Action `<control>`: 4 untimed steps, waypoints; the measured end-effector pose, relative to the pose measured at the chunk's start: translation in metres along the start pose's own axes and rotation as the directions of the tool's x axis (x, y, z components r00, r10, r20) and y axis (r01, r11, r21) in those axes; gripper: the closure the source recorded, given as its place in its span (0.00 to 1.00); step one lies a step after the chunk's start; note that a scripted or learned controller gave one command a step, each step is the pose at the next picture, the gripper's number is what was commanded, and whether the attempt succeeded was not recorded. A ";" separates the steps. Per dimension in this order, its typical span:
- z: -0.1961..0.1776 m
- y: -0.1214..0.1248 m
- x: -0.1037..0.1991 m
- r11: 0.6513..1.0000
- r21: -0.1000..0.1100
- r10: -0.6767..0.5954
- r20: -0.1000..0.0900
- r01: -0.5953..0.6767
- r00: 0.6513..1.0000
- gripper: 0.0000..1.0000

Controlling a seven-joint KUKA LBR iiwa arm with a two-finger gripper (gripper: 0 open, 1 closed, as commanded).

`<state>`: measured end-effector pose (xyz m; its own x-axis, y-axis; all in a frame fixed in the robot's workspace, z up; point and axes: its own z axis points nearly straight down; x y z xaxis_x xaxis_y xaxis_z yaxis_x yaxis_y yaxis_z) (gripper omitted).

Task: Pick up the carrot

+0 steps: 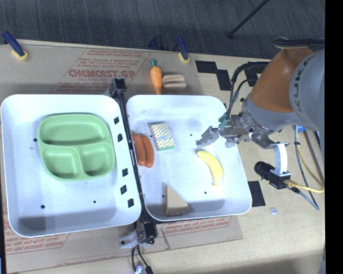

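- Gripper (208,137) first: we see it low over the right bin (233,170), just above the stem end of the banana (211,165), with nothing between its fingers; whether they are spread or closed we cannot tell from this slant.
- Going left to right, the left bin (17,170) holds a green divided plate (76,145).
- Against the right bin's left wall lie two hot dog sausages (143,149), with a small patterned packet (162,136) just beside them and a brown wedge (174,201) near the front rim.
- Our carrot (155,79) lies outside both bins, on the cardboard behind the right bin's back rim, green top pointing away, just beside a small sandwich-like toy (174,83).
- We judge the task to be at the approach step, with no grasp made.
- Next, we think the arm must lift clear of the bin, cross its back rim, and come down along the carrot's length without catching its neighbour.
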<state>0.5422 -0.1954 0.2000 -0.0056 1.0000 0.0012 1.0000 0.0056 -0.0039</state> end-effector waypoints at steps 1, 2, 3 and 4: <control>0.066 -0.035 -0.016 0.998 0.001 -0.056 0.000 0.056 0.998 0.00; -0.094 -0.022 -0.016 0.990 -0.004 -0.139 0.003 0.139 0.990 0.00; 0.010 -0.047 -0.015 0.963 0.001 -0.270 -0.001 0.270 0.963 0.00; -0.022 -0.028 -0.016 0.994 -0.001 -0.107 0.001 0.107 0.994 0.00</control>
<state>0.5148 -0.2112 0.2219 -0.1121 0.9937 0.0001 0.9937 0.1121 -0.0024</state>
